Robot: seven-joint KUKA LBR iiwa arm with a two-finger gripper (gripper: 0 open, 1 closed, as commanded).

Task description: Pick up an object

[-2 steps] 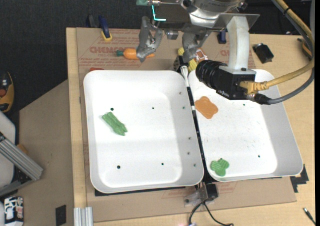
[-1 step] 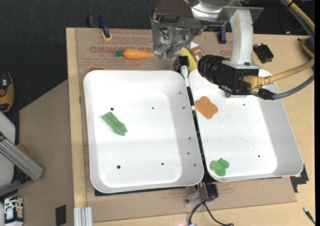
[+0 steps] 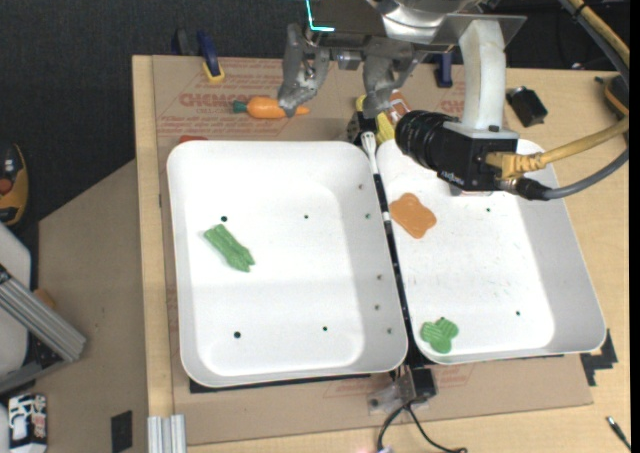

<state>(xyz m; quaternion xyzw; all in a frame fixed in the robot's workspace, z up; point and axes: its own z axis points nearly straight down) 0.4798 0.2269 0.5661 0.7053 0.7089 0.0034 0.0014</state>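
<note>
Nearest the camera sits a small green leafy piece [image 3: 438,333] at the front edge of the right bin [image 3: 540,291], with a cable clip [image 3: 408,388] just below the seam between the bins. The end effector [image 3: 335,91] hangs above the back edge of the bins, over the cardboard-covered table [image 3: 150,141], fingers spread apart and nothing between them, so released. An orange carrot-like piece [image 3: 266,108] lies on the table just beside the left finger [image 3: 297,81], outside both bins; likely not a good target there. Candidate task objects: the green pod-like piece [image 3: 230,247] in the left bin [image 3: 280,341], well apart from the walls, and the flat orange piece [image 3: 412,215] in the right bin, near the seam. Judgement: the green pod is the cleaner pick, open space all round; the end effector should align its jaws across the narrow width and descend straight down. The flat orange piece risks a wall clash at the divider. Count: two bins, two green pieces, two orange pieces, one end effector, two blue clamps at the rear of the table.
</note>
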